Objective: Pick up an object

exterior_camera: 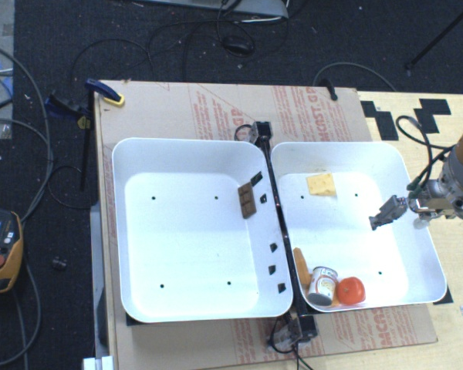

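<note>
The tool (387, 213) is being held above the right bin (417, 230), its state impossible to tell. Candidates (tomato (352, 290), can (322, 284)) are lying crowded in the near corner; the isolated yellow block (321, 184) is being judged easier.

Around the divider (276, 206) between the two bins: wide bare floor left of it, broken only by a brown chocolate bar (247, 201) lying just beside it. Right of it, open middle floor; yellow sponge (321, 184) toward the far wall, can (322, 285), tomato (351, 290) and carrot (301, 265) crowding the near corner.
</note>
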`<state>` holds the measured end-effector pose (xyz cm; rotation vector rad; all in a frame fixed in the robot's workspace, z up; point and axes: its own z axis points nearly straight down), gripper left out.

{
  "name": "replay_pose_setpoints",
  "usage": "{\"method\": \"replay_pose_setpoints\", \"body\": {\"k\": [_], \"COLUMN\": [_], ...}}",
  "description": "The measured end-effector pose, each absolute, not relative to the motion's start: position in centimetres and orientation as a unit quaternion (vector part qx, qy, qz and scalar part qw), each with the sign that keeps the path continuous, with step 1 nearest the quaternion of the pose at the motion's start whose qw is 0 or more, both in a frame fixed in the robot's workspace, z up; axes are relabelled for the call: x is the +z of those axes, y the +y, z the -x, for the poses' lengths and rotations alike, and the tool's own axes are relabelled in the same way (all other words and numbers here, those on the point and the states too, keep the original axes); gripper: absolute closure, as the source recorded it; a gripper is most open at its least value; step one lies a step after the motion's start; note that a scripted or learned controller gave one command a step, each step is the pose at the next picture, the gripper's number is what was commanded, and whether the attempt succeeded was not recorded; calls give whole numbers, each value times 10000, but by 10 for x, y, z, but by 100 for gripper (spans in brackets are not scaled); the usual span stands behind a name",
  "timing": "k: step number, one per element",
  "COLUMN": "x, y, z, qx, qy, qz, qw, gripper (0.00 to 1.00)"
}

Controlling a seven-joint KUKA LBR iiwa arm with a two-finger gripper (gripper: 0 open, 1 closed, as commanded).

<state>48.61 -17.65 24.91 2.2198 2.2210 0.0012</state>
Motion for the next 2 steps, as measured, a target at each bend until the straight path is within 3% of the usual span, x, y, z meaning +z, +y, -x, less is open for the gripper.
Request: {"method": "replay_pose_setpoints", "body": {"k": [2], "x": [304], "y": [-116], "z": [-478], "qx": [6], "qy": [7079], "qz": [-7063], "qw": [7], "gripper": [0]}}
